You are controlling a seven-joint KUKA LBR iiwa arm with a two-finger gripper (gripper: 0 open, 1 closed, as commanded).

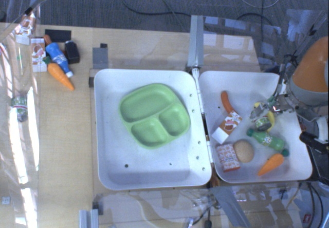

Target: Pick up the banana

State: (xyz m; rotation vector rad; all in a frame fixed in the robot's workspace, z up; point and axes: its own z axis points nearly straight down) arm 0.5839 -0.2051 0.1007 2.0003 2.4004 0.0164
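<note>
Where the desk (61, 134) is seen from above, two shallow white bins are set side by side on it, touching along a metal divider. The left bin (110, 170) is taken up largely by a green compartment plate (154, 115), which lies flat near its middle with one large section and two smaller ones. The right bin (303, 170) is reached by the grey arm (311, 75) with its orange band, which enters from the right edge. The gripper (263, 111) is lowered into the middle of the right bin, directly over the banana (266, 119); whether its fingers are closed on the fruit cannot be told, since the metal parts and the yellow peel overlap there. The banana is seen as a small yellow shape just beside the cap end of a green bottle (268, 140), which lies on its side nearer the viewer. A carrot (271, 164) is laid at the near right of that bin, a round bun (243, 151) is placed left of it, and a red snack packet (226, 157) is set touching the bun. A small carton (227, 126) and a sausage (226, 102) lie farther back on the left side. On the desk at far left, a second carrot (60, 76), a blue bottle (58, 59) and a small box (37, 54) are grouped together.
</note>
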